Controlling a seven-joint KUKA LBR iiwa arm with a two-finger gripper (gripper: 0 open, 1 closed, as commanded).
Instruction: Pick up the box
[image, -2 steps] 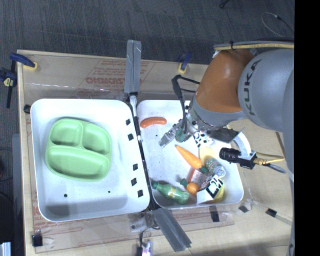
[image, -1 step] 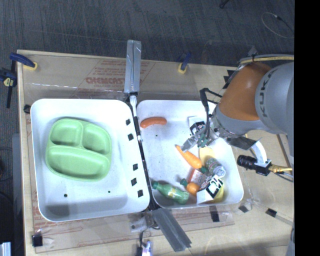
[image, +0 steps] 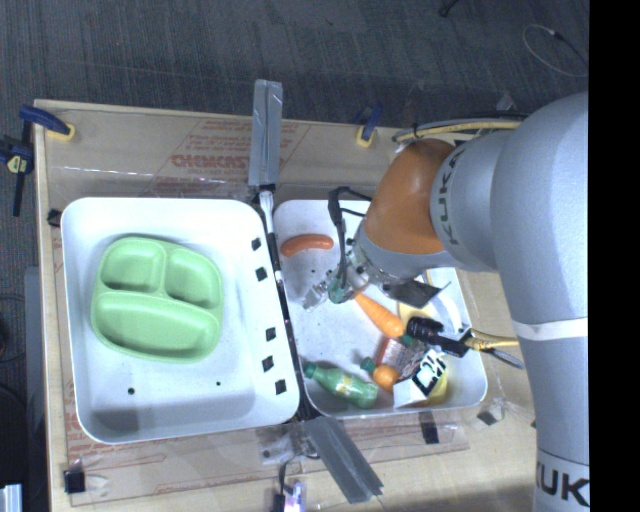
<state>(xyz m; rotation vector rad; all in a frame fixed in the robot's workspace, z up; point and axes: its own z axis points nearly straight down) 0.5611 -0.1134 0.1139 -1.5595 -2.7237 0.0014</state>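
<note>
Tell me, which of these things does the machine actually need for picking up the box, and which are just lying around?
Part of the job:
- box, black and white, near the right bin's front corner
- gripper, low in that bin

Just lying about:
- carrot
- sausage
- green bottle
- green divided tray in the left bin
</note>
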